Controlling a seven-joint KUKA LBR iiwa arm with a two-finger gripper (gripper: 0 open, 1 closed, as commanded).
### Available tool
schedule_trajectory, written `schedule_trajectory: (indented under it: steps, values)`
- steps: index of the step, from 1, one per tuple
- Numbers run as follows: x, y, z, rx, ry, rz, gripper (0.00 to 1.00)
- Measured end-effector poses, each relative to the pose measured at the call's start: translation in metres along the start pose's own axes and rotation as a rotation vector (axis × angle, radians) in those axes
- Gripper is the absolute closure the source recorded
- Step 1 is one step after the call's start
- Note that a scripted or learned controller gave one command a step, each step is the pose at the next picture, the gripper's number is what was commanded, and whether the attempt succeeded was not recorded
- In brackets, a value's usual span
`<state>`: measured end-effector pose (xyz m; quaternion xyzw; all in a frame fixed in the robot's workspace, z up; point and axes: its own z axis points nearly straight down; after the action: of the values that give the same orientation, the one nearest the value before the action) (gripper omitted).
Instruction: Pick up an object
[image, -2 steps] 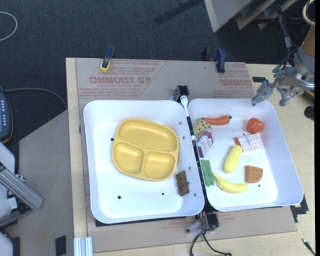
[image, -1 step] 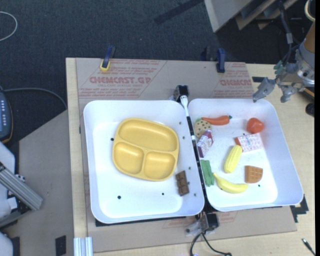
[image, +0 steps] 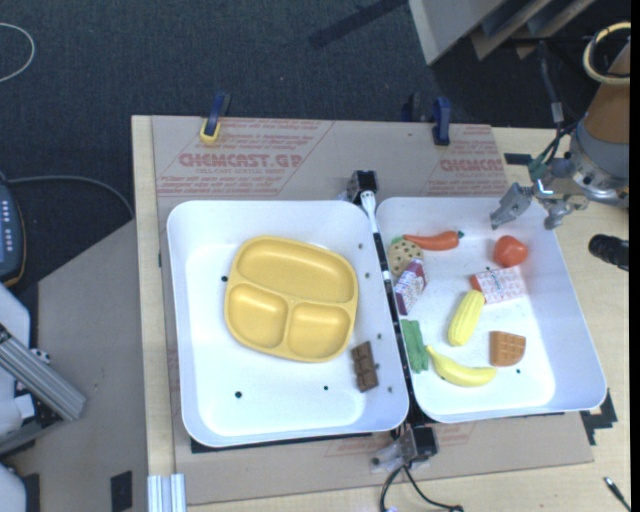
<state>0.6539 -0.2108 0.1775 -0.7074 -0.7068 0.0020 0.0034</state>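
Objects for picking lie in the right bin (image: 570, 330), so check its contents from the near edge outward. Nearest you is a toy banana (image: 460, 370), with a green strip (image: 413, 345) just beside its left end, against the wall between the bins. A small orange waffle piece (image: 507, 348) sits to the right of the banana. Beyond these lies a yellow corn cob (image: 465, 316), tilted, and next to it a red-and-white packet (image: 500, 286) whose print is too small to read. A second small packet (image: 409, 288) rests near the dividing wall, with a round cookie-like item (image: 402, 253) touching it on the far side. Further back you find a toy carrot (image: 433, 240) and a red tomato (image: 510, 250).

In the left bin (image: 195, 330), note a yellow three-compartment plate (image: 290, 297) and a brown chocolate piece (image: 364, 365) near its lower right corner.

Both bins stand on a board (image: 300, 150) printed "CHEMCAST GP" in red.

The gripper (image: 530, 205) hangs over the far right corner of the right bin, fingers spread apart, with nothing between them.
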Motion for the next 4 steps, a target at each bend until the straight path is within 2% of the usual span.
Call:
schedule_trajectory:
  steps: [2,3,4]
  values:
    - [0.004,0.007,0.096,-0.001,0.000,-0.003,0.00]
    - [0.004,0.010,0.081,-0.010,-0.004,-0.004,1.00]
    - [0.002,0.008,0.037,-0.014,-0.005,0.000,1.00]
